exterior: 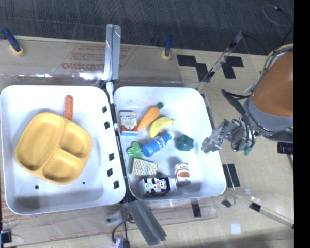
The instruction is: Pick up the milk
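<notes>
The milk [156, 186] is a small carton with black and white cow patches. It lies on its side at the front edge of the right bin [196, 99]. My gripper [212, 142] hangs over that bin's right rim, up and to the right of the milk and well apart from it. Nothing shows in its grasp. The grey arm with its orange band [276, 89] reaches in from the right.
Around the milk lie a red and white can [182, 173], a checkered packet [144, 167], a blue bottle [156, 144], a dark green piece [184, 142], a banana [161, 124], a carrot [149, 117] and a red-labelled carton [127, 122]. The left bin holds a yellow divided plate [54, 146] and a sausage [68, 107].
</notes>
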Action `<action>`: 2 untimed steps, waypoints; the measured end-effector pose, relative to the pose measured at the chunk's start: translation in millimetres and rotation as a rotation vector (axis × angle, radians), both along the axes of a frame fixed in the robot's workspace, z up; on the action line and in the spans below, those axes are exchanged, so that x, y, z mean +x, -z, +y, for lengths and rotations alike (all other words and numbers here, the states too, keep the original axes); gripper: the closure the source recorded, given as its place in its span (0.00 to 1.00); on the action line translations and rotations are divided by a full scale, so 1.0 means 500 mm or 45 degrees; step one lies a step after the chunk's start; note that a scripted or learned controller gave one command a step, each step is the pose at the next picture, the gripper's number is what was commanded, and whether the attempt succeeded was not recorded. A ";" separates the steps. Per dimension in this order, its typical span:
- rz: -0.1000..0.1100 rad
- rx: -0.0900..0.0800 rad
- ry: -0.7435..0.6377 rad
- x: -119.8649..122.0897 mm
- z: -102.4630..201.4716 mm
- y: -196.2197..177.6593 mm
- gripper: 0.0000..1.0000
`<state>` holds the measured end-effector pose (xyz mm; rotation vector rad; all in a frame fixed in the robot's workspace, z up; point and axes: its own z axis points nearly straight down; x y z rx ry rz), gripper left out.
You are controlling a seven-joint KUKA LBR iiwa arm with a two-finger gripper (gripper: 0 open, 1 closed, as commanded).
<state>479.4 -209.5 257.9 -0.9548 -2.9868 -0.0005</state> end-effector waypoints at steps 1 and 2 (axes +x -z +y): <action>0.004 0.002 -0.007 0.002 0.000 -0.018 1.00; -0.003 0.000 -0.125 -0.003 -0.001 0.009 1.00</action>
